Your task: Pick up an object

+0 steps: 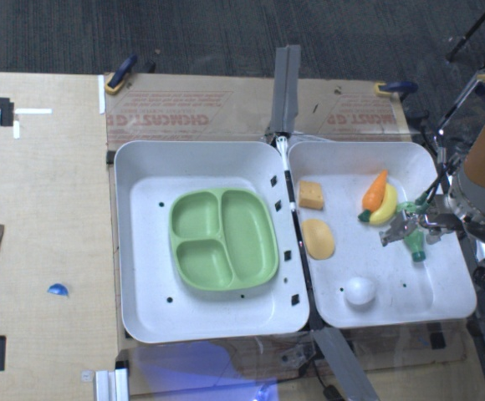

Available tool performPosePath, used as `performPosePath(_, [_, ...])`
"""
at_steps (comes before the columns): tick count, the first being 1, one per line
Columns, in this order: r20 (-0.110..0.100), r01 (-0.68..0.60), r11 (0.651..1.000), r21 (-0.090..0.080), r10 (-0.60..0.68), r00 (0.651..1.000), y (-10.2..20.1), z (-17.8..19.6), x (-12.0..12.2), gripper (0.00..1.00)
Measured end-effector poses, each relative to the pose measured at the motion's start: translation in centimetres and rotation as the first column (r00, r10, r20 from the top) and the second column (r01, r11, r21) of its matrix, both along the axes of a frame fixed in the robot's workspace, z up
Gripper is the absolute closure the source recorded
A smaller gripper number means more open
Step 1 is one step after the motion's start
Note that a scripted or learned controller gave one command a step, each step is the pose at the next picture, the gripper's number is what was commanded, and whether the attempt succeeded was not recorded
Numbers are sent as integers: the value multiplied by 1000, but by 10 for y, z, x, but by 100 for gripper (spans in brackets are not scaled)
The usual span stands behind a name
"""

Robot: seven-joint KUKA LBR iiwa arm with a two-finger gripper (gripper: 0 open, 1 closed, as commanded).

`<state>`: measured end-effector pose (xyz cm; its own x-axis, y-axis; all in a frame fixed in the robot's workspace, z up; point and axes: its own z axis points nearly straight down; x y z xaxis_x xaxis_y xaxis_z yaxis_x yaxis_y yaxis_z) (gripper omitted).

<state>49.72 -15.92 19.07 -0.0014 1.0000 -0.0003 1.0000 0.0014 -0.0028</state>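
Note:
My gripper [403, 226] hangs low over the right side of the right bin [443, 303], coming in from the right edge. A small green object [416, 247] lies right against it, partly hidden by the metal; whether it is held is unclear. Just left of the gripper lie an orange carrot [375, 190] and a yellow banana [384, 208], touching each other. Further left sit a tan square piece like toast [310, 195] and a yellow oval piece [318, 238]. A white ball [359, 291] rests near the bin's front.
The left bin [134, 249] holds a green divided plate [224, 239]. A grey divider post [286, 90] stands behind the seam between the bins. The arm's body [481, 182] fills the right edge. A small blue item [57, 290] lies on the bench at left.

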Motion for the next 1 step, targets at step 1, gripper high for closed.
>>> performPosePath(1, [1,-36,999,0,36,999,-51,-71,49,0])
